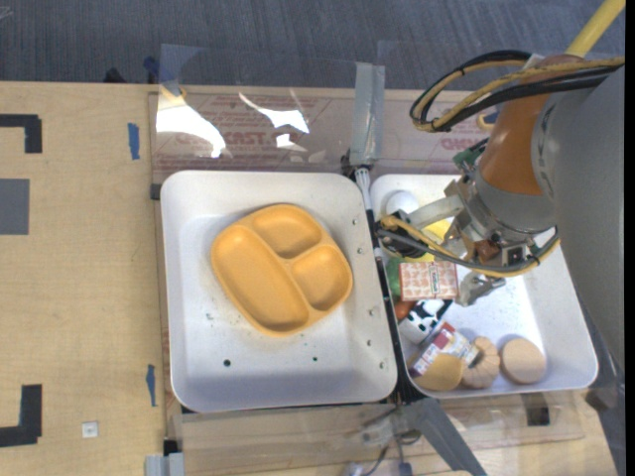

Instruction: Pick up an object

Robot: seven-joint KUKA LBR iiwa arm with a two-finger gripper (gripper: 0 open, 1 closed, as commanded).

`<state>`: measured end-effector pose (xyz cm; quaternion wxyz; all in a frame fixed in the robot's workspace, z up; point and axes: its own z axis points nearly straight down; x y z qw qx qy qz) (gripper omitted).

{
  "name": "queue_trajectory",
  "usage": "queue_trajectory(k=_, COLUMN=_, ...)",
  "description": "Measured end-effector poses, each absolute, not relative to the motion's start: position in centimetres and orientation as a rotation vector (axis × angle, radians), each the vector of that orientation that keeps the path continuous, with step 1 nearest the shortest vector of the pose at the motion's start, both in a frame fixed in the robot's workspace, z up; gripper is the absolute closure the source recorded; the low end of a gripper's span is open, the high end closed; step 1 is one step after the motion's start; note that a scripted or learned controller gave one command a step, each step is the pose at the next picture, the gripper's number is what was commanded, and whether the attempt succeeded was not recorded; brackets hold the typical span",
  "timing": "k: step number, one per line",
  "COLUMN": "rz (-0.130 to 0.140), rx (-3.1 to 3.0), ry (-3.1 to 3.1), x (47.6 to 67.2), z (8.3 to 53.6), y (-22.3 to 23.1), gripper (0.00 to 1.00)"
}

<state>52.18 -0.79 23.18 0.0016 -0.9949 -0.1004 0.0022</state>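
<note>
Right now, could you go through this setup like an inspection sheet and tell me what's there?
Surface: wooden bench bearing two white bins, left bin and right bin.
Job's things: orange divided plate in the left bin; patterned box, black-and-white toy, tan rounded items in the right bin.
Clutter: nothing seen.
End effector: low over the right bin's left side; grip unclear.
Cables: black and yellow loops on the arm.
Surroundings: grey carpet, blue tape marks.

Matt orange plastic plate [283, 267] in a smooth white plastic bin [189, 296] (faintly speckled), bare wooden bench [79, 296].
</note>
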Motion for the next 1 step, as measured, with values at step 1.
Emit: queue_trajectory(k=1, rz=0.010, rx=-3.121, ry=-0.317, x=52.20, z=24.03, y=-0.68, gripper=1.00)
